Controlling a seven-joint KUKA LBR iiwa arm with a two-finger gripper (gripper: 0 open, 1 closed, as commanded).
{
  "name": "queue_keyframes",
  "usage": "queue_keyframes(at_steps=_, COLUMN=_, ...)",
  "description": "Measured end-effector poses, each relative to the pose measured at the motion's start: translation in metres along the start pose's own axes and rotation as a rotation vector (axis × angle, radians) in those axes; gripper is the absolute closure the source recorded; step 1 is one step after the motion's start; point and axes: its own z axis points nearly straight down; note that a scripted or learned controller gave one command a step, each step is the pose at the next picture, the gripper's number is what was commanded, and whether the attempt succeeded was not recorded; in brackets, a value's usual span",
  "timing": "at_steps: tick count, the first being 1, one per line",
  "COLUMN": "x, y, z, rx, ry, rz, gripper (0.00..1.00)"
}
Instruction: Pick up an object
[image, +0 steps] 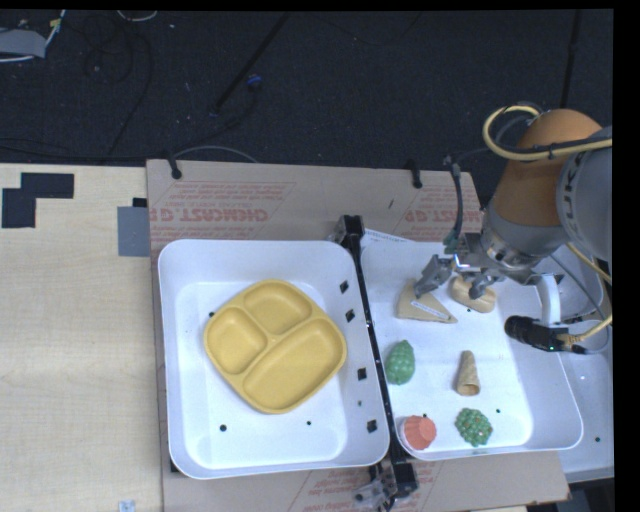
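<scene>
Jaws (457, 280): hanging spread apart, gripping nothing, in the right bin (545, 400).
Tan wedge (425, 306): lying just under the left finger.
Yellow divided plate (275, 345): sitting in the left bin (185, 300).

The gripper (456, 281) hung spread over a tan wedge (424, 307) in the right bin (545, 400); a yellow tray (275, 345) lay in the left bin (190, 300).

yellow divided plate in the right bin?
No: the yellow divided plate lies in the left bin, while the right bin holds the small food items near the gripper.
</scene>
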Motion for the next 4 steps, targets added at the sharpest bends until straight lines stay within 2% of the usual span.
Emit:
queue_keyframes(at_steps=2, x=-0.003, y=0.005, z=0.076, rx=-0.009, ry=0.002, rz=0.002, gripper=0.00)
queue_keyframes(at_steps=3, x=-0.005, y=0.010, z=0.057, rx=-0.025, ry=-0.004, rz=0.004, gripper=1.00)
queue_keyframes(at_steps=4, x=-0.011, y=0.011, z=0.012, rx=-0.011, ry=-0.003, rz=0.003, gripper=1.00)
